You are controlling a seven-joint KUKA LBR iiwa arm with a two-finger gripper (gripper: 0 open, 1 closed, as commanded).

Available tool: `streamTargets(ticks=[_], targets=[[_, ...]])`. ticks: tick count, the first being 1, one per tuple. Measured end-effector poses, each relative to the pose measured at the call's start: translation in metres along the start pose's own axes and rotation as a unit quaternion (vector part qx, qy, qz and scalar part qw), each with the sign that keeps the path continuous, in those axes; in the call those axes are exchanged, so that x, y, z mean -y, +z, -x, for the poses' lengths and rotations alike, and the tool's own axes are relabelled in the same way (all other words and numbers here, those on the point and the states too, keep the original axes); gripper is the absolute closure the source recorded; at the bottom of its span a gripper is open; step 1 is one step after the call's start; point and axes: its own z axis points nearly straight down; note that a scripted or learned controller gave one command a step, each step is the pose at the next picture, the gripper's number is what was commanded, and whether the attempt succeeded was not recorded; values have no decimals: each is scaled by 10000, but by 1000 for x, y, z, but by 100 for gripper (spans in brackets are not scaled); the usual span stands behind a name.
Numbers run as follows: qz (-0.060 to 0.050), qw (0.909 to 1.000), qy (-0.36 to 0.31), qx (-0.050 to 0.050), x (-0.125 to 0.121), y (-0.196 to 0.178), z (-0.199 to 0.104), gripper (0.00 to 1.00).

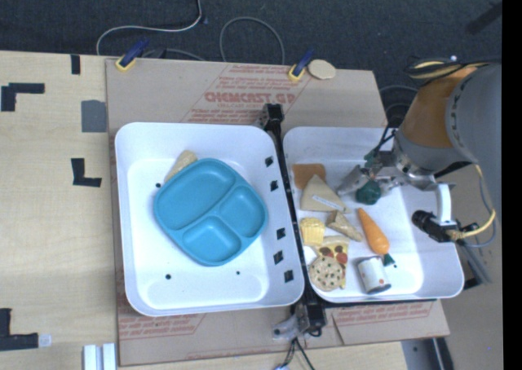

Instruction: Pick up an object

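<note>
My gripper (364, 184) hangs low over the middle of the right bin (432, 279), reaching in from the right. A small dark green object (370, 194) lies right at its tip, and I cannot make out whether it is held. Left of the tip lie a brown toast slice (308, 173) and a pale cheese wedge (321, 196). An orange carrot (373, 231) lies just below the tip. Further toward the front sit a yellow corn piece (313, 231), a chocolate-chip cookie (328, 272) and a small silver can (373, 273).
The left bin (139, 279) holds a blue divided plate (212, 209) with a tan piece (181, 163) poking out from under its far edge. The grey arm with its orange band (440, 116) crosses the right bin's right side. Cables run behind the bins.
</note>
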Motion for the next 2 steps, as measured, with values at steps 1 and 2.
streamTargets(ticks=[1,2], targets=[[21,10000,3,11,-2,-14,1,100],[-4,10000,-29,-29,-63,-14,-58,100]])
